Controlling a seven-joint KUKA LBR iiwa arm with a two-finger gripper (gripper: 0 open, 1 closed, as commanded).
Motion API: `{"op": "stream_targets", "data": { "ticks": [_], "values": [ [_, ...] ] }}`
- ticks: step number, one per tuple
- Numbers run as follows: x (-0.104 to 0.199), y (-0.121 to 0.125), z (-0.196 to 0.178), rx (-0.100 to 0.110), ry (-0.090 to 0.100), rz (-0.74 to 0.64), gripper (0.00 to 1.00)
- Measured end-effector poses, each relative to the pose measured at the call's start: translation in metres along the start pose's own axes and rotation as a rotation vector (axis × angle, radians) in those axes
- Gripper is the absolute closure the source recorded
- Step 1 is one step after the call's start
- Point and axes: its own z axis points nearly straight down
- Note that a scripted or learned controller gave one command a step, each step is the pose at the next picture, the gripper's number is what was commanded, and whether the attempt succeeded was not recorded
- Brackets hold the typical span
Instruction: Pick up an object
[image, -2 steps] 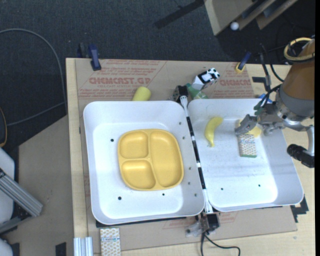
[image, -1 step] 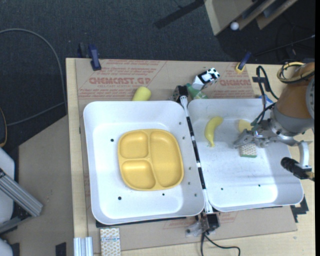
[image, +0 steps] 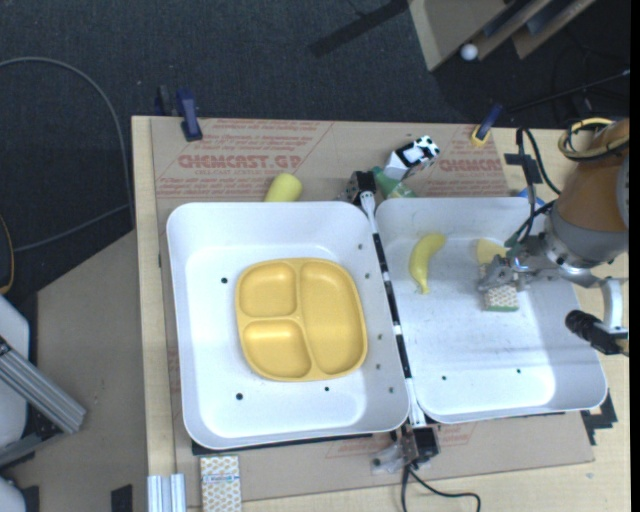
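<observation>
The gripper is hanging low just right of the banana in the right bin, its fingers pinching a small flat sponge-like pad that looks light and soft, so gripping across its narrow edges is probably serving best

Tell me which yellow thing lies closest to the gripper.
The small yellow piece in the right bin, just above the gripper. The banana lies farther left, and the yellow tray is in the left bin.
</observation>
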Motion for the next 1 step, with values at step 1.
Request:
{"op": "stream_targets", "data": {
  "ticks": [1],
  "values": [
    [0.0590,0.0322,0.0101,-0.001,0.000,-0.001,1.00]
  ]
}}
